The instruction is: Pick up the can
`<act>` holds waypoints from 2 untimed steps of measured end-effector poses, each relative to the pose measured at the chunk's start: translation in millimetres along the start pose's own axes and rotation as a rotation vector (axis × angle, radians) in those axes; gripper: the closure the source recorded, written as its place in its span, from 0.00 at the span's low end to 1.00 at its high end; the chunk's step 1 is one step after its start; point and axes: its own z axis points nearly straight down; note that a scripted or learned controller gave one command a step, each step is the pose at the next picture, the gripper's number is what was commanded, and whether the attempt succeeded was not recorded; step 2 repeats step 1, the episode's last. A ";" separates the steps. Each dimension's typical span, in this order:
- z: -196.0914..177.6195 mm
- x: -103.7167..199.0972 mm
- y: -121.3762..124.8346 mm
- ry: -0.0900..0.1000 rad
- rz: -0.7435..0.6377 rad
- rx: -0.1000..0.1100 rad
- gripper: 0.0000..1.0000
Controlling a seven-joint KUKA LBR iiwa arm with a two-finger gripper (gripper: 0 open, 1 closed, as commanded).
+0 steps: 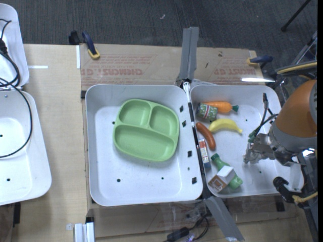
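**A:** What fills the scene, biggest first?

**B:** The table (55,59), brown and flat, carrying two white bins side by side. The left bin (101,180) holds a green divided plate (147,129), lying flat a little above the bin's middle. The right bin (252,185) holds the small things.

**A:** And the arm?

**B:** The arm (301,116) comes in from the right, its orange band over the right bin's right edge. The hand (252,154) hangs low over the right part of that bin, above bare white floor, with nothing between its fingers. Whether the fingers are spread or closed I cannot tell; they are too small and blurred.

**A:** Where is the can?

**B:** The can (207,111) lies on its side near the top left corner of the right bin, green-labelled. It touches the carrot (220,106), just above it. It is well apart from the hand.

**A:** The rest?

**B:** A banana (226,126) just below the can, a sausage (206,134) beside it at a slant, a slim red tube (203,152) along the left wall, a green bottle (220,163) below that, and a small carton (222,178) near the front edge, with something green touching its right side.
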 end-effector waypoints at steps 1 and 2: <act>0.1 0.0 0.0 0.000 0.000 0.000 0.00; 0.1 0.0 0.0 0.000 0.000 0.000 0.00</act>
